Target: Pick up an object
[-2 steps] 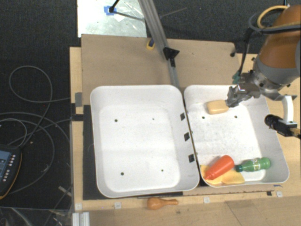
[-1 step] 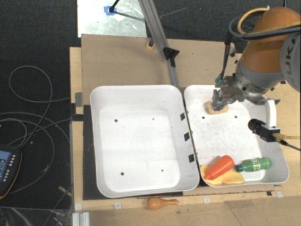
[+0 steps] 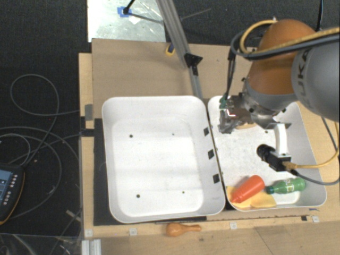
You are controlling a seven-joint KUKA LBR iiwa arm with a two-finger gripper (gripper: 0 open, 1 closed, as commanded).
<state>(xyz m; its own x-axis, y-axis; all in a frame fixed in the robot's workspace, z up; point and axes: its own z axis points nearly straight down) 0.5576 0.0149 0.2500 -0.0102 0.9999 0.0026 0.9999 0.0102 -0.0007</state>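
My gripper hangs low over the back left part of the right bin, close to its left wall. A tan object peeks out just to its right, partly hidden by the wrist. At the bin's front lie an orange carrot-shaped toy, a yellow piece under it, and a green bottle. None of these front objects touches the gripper.
The left bin stands beside the right one, joined by black clips. A small tan object lies on the bench in front of the bins. A grey pole slants in from the back. Cables lie on the floor at left.
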